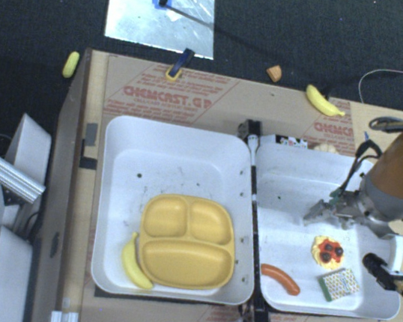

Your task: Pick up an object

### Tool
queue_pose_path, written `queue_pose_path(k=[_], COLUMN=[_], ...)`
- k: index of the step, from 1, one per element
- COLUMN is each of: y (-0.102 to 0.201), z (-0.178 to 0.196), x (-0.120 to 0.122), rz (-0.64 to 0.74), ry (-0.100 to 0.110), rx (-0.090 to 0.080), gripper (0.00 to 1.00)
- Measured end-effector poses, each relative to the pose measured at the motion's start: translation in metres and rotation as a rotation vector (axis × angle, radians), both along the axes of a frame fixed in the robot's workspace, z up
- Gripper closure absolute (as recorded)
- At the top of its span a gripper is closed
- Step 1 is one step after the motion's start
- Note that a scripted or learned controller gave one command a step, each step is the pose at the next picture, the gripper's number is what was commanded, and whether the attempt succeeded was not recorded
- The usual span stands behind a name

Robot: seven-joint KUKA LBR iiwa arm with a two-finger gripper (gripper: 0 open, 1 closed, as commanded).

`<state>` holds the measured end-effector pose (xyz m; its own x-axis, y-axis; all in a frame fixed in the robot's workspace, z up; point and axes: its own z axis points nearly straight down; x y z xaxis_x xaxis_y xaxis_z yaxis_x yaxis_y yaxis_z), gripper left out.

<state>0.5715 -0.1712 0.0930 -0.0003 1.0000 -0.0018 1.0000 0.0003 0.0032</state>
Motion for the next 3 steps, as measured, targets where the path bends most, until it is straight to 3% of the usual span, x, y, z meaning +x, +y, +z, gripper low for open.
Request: queue_pose_path(k=[1,2,3], y=[-0.018,-0.018,0.028], z=[-0.009,0.003,0.103], x=[-0.049,-0.047,-0.028], rz=[0.0,0.001,0.003], ry=[0.003,-0.003,-0.001], rx=[0.001,0.0,0.001], gripper=[0.0,1.0,1.0])
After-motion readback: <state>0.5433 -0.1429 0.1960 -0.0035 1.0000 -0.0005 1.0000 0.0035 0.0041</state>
